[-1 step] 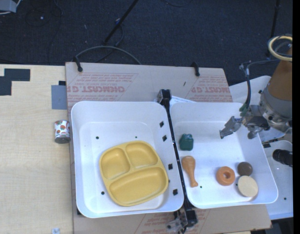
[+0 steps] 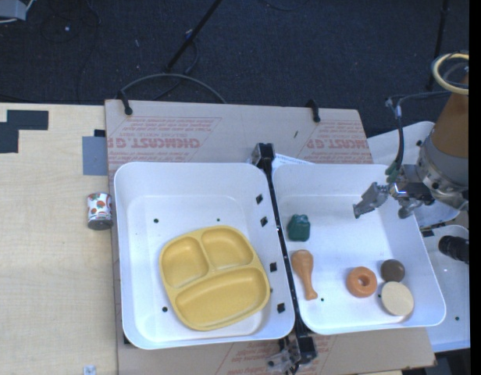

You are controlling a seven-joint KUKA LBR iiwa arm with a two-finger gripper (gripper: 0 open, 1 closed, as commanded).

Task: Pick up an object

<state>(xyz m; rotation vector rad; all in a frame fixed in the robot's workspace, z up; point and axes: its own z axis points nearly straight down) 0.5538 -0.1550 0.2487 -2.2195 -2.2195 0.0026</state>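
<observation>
The right bin (image 2: pixel 334 323) holds a small green item (image 2: pixel 299 226), a tan drumstick (image 2: pixel 304 272), an orange donut (image 2: pixel 361 281), a brown round piece (image 2: pixel 393 269) and a cream disc (image 2: pixel 397 298). My gripper (image 2: pixel 390 201) hangs over the bin's far right part, above and behind the donut and well right of the green item. It is open, with nothing between its fingers.
A yellow divided plate (image 2: pixel 215 276) lies in the left bin (image 2: pixel 139 186). A small printed can (image 2: pixel 99 209) lies on the bench just left of that bin. A black divider (image 2: pixel 276 241) runs between the two bins.
</observation>
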